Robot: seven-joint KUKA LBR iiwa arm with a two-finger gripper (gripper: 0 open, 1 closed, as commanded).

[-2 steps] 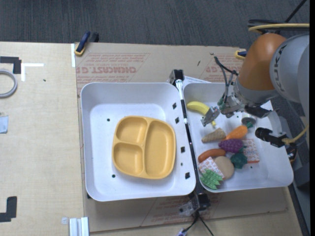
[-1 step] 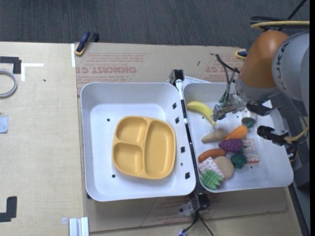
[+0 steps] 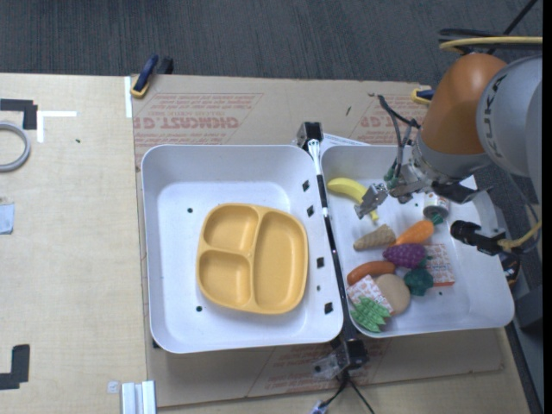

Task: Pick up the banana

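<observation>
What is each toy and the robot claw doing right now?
Yellow plastic banana: lying in the right white bin, not held.
Claw: low beside the banana.
Yellow three-part plate: flat in the left white bin.
Orange toy carrot: lying among the other toys.

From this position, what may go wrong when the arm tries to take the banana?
1. The banana lies close to the divider wall of the right bin, so a finger may hit that wall.
2. The gripper sits at the banana's right end, not over its middle; a grasp there may slip off.
3. The cone-shaped toy lies just below the gripper and might get pushed.
</observation>
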